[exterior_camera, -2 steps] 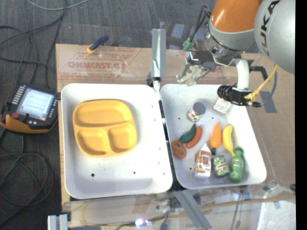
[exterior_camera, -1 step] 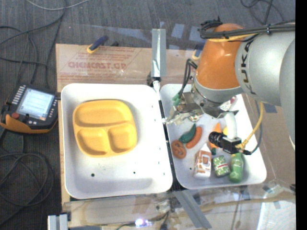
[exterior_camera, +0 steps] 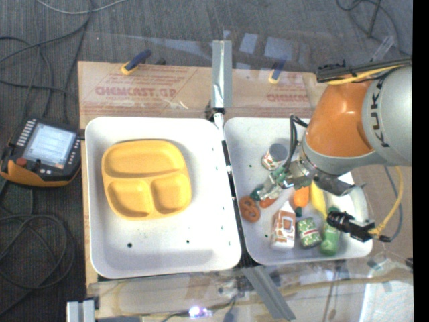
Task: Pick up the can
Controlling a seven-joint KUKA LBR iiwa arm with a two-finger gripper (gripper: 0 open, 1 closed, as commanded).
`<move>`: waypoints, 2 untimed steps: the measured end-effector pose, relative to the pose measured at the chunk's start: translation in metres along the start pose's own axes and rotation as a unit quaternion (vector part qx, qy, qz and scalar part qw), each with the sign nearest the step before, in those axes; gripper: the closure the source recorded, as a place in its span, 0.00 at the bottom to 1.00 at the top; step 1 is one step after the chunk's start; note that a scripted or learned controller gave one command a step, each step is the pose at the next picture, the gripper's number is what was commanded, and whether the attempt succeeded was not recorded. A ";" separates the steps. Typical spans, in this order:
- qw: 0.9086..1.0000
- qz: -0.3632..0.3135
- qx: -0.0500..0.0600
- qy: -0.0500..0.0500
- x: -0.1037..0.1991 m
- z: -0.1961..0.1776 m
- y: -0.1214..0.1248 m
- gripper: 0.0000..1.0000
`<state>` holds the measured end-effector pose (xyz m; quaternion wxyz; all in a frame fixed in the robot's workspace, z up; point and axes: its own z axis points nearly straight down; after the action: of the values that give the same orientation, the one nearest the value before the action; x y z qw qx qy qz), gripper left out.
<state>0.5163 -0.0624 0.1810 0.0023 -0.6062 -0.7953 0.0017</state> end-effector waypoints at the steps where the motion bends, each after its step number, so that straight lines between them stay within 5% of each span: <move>1: 1.000 0.000 0.000 0.000 0.000 0.000 0.000 0.00; 2: 0.989 -0.146 -0.001 -0.001 0.040 -0.084 0.021 0.00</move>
<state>0.5263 -0.0180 0.2649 0.0014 -0.4840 -0.8751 0.0010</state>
